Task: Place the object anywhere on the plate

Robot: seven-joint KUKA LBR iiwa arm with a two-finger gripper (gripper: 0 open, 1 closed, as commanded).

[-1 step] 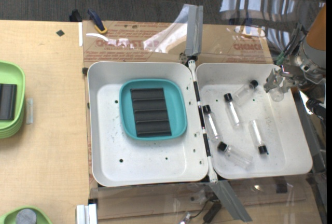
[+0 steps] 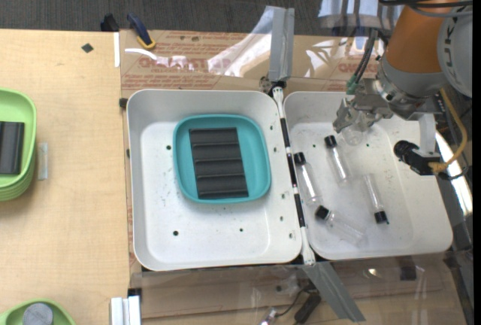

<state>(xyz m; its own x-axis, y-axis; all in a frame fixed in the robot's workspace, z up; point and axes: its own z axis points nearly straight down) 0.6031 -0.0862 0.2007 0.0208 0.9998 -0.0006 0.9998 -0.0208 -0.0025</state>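
A teal square plate [image 2: 183, 165] lies in the left bin [image 2: 150, 226] with a dark ridged block [image 2: 218, 161] resting on it. Several clear tubes with black caps lie scattered in the right bin [image 2: 421, 233]: one [image 2: 337, 162] just below the gripper, one [image 2: 306, 180] by the divider, one [image 2: 373, 197] to the right and one [image 2: 340, 225] near the front. My gripper [image 2: 351, 123] hangs over the far part of the right bin, just above the nearest tube's cap end. Nothing is visibly held.
A raised divider [image 2: 289, 165] separates the two bins. A black part on the arm [image 2: 410, 153] juts over the right bin's right side. Green dishes [image 2: 16, 147] sit at the far left of the wooden bench. Cardboard and plastic film [image 2: 225, 60] lie behind the bins.
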